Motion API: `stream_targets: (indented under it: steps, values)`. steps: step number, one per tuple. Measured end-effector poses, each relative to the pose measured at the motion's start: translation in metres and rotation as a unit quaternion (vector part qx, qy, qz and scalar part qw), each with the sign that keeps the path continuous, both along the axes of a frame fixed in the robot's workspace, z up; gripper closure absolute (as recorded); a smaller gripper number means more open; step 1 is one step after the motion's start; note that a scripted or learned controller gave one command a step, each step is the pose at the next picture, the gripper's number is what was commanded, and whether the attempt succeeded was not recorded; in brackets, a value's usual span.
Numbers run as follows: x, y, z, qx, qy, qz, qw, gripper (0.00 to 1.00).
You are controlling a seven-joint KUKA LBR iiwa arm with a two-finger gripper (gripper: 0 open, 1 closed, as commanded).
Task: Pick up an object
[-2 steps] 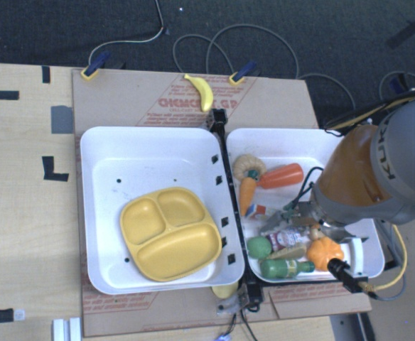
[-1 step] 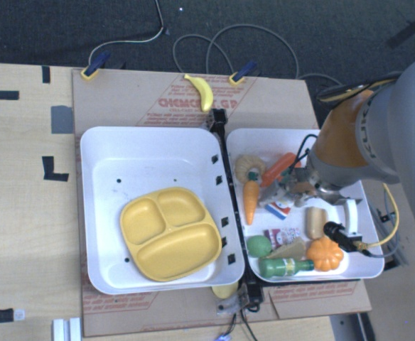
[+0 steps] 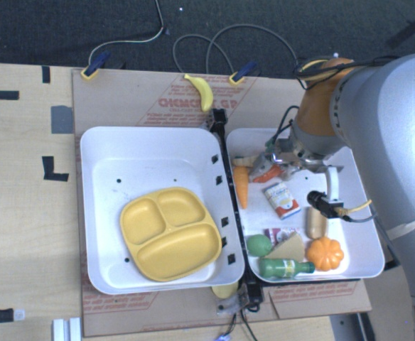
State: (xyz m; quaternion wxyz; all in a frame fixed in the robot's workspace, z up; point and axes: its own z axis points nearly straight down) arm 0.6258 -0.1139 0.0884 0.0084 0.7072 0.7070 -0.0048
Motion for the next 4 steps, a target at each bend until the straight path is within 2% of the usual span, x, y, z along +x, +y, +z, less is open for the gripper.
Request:
stream_targets:
  steps: [2, 3, 4]
  values:
    - [0.021, 0.0, -0.003, 0.0004, 0.021, -0.01, 0.9997, 0.0]
    - [0.018, 0.0, 0.003, 0.0012, 0.031, -0.01, 0.9995, 1.0]
    - [0.017, 0.091, 0.101, 0.0103, 0.0, 0.004, 0.9999, 1.0]
